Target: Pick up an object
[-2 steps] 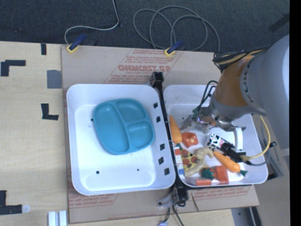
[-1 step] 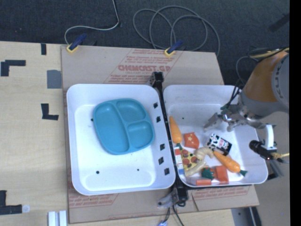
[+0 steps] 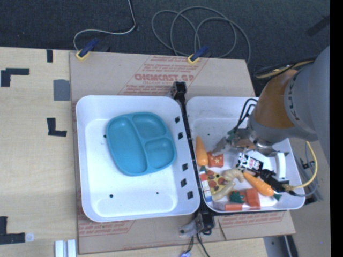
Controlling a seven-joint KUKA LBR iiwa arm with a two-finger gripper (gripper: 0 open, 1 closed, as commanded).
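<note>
Nearest the camera, small toy foods (image 3: 236, 189) lie heaped in the near half of the right bin (image 3: 214, 105): a pizza slice (image 3: 213, 181), a carrot (image 3: 259, 185), an orange piece (image 3: 201, 152) against the left wall. Above the pile's far edge sits the gripper (image 3: 235, 140), low over the bin, nothing visibly held; its spread cannot be told. Judged step: approach, grasp not yet made. Next, it needs one item singled out and a clean descent. Left bin (image 3: 86, 138) holds a blue divided plate (image 3: 141, 142).

A robotics lab bench. Two white bins (image 3: 88, 159) sit on cardboard (image 3: 161, 76) clamped to a wooden table (image 3: 32, 154). Loose cables (image 3: 193, 31) trail over dark carpet (image 3: 53, 9).
</note>
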